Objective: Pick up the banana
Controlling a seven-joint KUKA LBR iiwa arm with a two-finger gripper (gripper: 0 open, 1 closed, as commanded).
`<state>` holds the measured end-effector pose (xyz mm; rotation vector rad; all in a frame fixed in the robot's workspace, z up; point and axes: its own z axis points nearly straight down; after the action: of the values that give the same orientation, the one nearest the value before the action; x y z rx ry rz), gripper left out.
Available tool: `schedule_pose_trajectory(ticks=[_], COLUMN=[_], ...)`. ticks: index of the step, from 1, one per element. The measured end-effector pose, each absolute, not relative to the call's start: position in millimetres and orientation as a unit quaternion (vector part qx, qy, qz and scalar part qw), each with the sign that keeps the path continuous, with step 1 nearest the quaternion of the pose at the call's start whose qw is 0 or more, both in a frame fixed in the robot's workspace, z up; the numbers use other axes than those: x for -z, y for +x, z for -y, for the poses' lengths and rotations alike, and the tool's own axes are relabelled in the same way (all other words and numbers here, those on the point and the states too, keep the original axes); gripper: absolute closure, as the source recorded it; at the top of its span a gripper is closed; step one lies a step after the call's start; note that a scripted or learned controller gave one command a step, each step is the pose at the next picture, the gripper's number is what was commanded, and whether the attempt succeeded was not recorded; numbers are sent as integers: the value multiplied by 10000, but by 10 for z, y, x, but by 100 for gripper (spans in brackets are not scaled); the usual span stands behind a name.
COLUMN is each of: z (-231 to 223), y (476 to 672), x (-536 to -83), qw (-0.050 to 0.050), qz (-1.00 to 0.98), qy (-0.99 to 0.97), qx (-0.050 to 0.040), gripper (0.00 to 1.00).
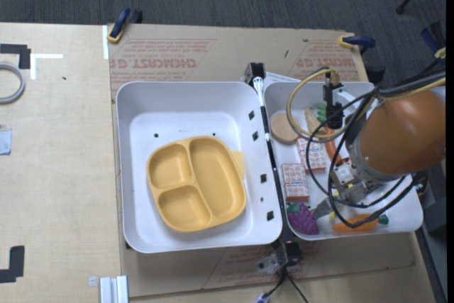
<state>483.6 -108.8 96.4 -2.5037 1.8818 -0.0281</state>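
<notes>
The pincer [347, 189] hangs low over the right-hand bin [408, 223], tucked beneath the arm's orange band [404, 131] and a tangle of cables, and whether it is apart or together cannot be told from up here. Just below it toward the camera lies a carrot [355, 225]. Purple grapes [302, 218] sit close on its left, with small red-and-white cartons [295, 181] a little beyond. And the banana? Nothing around the pincer reads plainly as one. The only candidate is a pale yellow strip [242, 168] well off to the pincer's left, across the wall between the bins. It hugs the nearer edge of the yellow divided plate [195, 184] in the left-hand bin [135, 152], its long axis running along that rim. If that is the fruit, the arm likely needs a clear traverse leftward.
</notes>
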Motion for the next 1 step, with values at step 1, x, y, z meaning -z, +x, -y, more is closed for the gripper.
schedule_pose_trajectory(ticks=[1], z=[1064], y=[4822], x=[-1044], qw=[45], qz=[-6032], qy=[-7976], qx=[48], gripper=[100])
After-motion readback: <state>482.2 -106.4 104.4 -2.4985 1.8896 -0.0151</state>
